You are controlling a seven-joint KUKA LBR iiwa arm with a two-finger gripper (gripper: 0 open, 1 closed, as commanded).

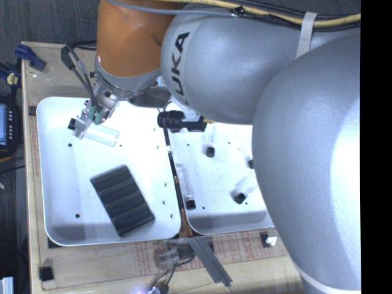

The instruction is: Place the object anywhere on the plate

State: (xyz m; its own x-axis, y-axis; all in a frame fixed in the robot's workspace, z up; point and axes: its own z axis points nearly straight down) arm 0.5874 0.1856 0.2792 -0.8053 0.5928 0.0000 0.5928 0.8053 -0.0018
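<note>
You look down at a slant on a wooden worktop [37,72] bearing two shallow white plastic bins side by side. The big grey arm [275,103] with its orange band reaches in from the right and over the left bin [49,182]. Its hand [86,120] hangs above that bin's far left part, just beside a small clear plastic cylinder [101,135] lying on the bin floor. Whether the hand touches or grips the cylinder, you cannot tell. A dark ribbed rectangular plate [122,199] lies tilted nearer the front of the same bin, apart from the cylinder. The right bin [220,225] holds a few small dark bits.
</note>
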